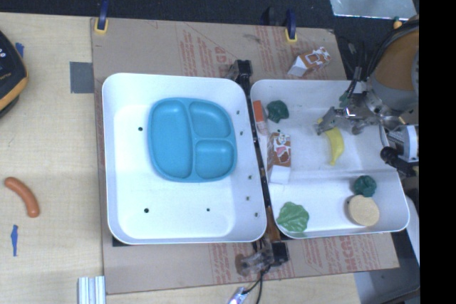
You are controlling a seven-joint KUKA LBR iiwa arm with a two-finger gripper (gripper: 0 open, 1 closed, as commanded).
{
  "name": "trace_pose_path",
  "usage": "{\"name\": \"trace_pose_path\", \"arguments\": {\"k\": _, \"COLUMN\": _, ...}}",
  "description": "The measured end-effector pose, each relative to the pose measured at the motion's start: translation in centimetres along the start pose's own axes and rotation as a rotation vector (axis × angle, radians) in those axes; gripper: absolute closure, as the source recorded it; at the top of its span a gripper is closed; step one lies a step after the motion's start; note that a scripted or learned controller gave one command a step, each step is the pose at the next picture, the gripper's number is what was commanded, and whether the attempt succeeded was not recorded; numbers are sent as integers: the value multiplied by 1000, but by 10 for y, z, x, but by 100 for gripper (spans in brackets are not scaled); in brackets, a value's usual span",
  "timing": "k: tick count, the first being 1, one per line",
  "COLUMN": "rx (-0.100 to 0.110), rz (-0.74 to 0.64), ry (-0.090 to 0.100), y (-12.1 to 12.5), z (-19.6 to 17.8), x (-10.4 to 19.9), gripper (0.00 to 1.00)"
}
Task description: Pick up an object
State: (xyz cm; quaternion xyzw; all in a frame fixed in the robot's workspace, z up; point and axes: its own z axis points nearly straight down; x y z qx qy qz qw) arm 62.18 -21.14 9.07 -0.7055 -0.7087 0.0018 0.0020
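Note:
My gripper [340,126] hangs over the upper right part of the right bin [313,92], with its fingers spread open. Just below it lies a yellow banana [335,147], whose top end sits between the fingertips; nothing is held. In the same bin are a dark green broccoli piece [277,110], a small printed carton [279,149], a light green lettuce leaf [293,217], a second dark green piece [365,186] and a tan round cookie [363,211].
The left bin [121,153] holds a blue divided plate [192,139]. An orange stick [258,110] lies along the wall between the bins. A small carton [310,62] rests on the cardboard behind the right bin. A sausage [23,196] lies on the bench far left.

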Motion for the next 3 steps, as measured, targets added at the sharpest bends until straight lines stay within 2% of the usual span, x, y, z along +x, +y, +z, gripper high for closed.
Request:
{"name": "trace_pose_path", "arguments": {"k": 1, "rx": -2, "rz": 1, "ry": -1, "y": -28, "z": -1, "x": 13, "gripper": 0}}
{"name": "trace_pose_path", "arguments": {"k": 2, "rx": -1, "rz": -1, "ry": -2, "y": -28, "z": -12, "x": 12, "gripper": 100}}
{"name": "trace_pose_path", "arguments": {"k": 3, "rx": 3, "rz": -1, "ry": 2, "y": 19, "z": -1, "x": 56, "gripper": 100}}
